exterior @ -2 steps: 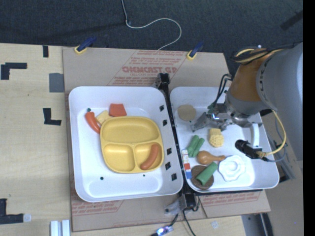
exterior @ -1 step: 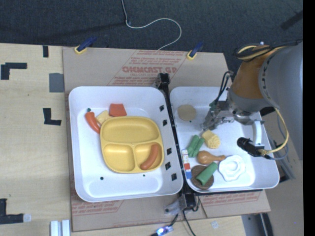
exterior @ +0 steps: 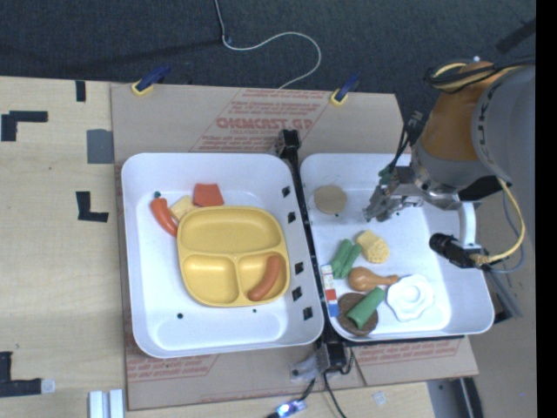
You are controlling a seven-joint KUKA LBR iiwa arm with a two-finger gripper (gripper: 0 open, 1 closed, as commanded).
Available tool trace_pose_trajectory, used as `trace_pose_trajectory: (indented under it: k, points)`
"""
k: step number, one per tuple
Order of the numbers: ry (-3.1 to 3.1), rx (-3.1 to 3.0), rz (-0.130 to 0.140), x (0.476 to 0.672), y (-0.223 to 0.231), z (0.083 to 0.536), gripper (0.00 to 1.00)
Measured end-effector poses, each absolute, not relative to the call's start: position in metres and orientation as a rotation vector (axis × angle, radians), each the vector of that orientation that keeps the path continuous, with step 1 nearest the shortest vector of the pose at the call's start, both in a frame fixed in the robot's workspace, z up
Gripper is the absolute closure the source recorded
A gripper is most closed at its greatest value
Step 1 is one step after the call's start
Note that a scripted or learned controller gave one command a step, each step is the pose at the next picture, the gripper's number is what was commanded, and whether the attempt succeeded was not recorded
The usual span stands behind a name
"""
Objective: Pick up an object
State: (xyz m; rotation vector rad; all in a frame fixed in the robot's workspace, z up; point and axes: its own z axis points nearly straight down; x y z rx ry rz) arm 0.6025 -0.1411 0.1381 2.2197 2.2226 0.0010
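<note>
In right bin (exterior: 452,320), yellow corn (exterior: 374,247) (knobbly, short)

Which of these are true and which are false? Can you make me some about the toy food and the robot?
1. The yellow plate lies in the left bin. True.
2. A sausage lies on the yellow plate. True.
3. The fried egg sits in the left bin. False: it is in the right bin.
4. The gripper hangs over the right bin. True.
5. The corn is on the yellow plate. False: it lies in the right bin, beside a green vegetable.
</note>
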Motion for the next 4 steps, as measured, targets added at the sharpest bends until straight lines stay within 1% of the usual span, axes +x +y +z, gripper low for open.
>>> trace_pose_trajectory:
  k: [1,2,3,4]
  points:
    - [2.219,2.219,0.003,0.595,-0.146,0.196,1.0]
    - [2.222,2.219,0.001,0.596,-0.145,0.226,1.0]
    - [2.228,2.219,-0.001,0.564,-0.106,0.235,1.0]
    - [2.228,2.22,-0.002,0.525,-0.06,0.234,1.0]
